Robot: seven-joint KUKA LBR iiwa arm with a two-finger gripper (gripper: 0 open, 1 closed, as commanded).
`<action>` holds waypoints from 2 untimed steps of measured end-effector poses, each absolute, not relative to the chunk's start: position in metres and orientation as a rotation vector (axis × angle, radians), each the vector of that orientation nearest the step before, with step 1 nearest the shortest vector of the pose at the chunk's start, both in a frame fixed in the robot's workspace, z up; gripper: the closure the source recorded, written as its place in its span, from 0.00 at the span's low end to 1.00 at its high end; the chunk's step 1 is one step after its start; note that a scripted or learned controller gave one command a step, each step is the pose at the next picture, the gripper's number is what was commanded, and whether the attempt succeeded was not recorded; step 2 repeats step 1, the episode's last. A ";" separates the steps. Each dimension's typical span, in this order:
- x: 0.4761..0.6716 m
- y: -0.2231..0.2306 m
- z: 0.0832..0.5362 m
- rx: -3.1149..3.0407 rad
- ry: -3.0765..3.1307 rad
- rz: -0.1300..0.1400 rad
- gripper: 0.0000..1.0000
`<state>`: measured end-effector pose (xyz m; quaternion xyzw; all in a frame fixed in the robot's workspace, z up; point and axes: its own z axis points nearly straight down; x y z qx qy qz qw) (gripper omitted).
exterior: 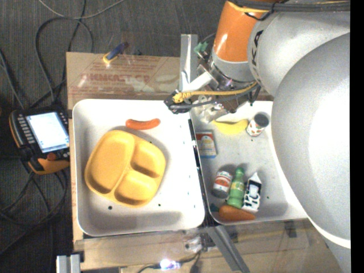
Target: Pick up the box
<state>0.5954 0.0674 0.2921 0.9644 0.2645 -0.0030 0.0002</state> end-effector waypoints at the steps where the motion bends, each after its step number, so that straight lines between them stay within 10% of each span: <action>1: 0.648 0.098 0.182 3.004 0.914 -0.011 1.00; 2: 0.648 0.098 0.182 3.004 0.914 -0.011 1.00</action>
